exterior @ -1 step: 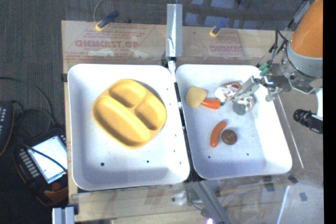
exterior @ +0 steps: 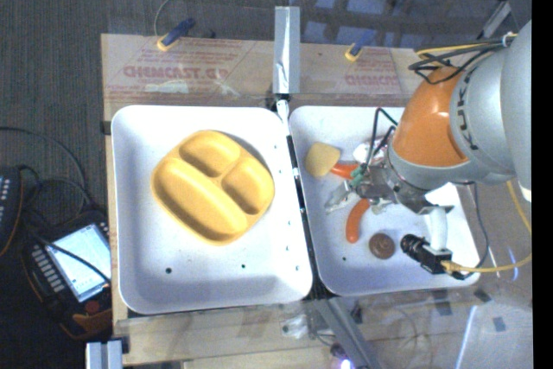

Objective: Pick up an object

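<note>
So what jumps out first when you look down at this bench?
Probably the big yellow divided plate, lying alone in the left bin. Then the grey arm's orange band, low over the right bin, where a yellow wedge, an orange stick and a brown disc lie.

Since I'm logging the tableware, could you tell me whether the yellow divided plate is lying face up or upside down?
Face up: the yellow divided plate lies in the left bin with its three compartments' hollows open toward the camera.
</note>
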Robot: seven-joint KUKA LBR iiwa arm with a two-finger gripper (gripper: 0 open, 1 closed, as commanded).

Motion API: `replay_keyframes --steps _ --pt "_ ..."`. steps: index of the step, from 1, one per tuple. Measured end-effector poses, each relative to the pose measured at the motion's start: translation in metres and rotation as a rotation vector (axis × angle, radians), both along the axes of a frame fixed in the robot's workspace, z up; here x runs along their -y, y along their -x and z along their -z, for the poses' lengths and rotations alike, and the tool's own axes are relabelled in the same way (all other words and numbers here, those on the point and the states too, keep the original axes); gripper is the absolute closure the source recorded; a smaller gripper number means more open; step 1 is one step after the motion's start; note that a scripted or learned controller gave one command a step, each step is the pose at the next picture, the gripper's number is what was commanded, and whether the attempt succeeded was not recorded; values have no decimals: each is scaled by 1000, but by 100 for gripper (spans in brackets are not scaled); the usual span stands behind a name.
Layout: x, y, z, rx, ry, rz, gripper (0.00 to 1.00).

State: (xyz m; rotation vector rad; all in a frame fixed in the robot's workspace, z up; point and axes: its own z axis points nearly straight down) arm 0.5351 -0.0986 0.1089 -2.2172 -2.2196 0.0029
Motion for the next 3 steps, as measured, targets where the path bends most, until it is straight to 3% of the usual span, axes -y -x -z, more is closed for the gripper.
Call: replay_keyframes --steps 1,2,3 --pt "4 2 18 12 1 0 0" --pt "3 0 8 17 -1 1 100" --pt "-43 41 -89 2 2 -1 100"
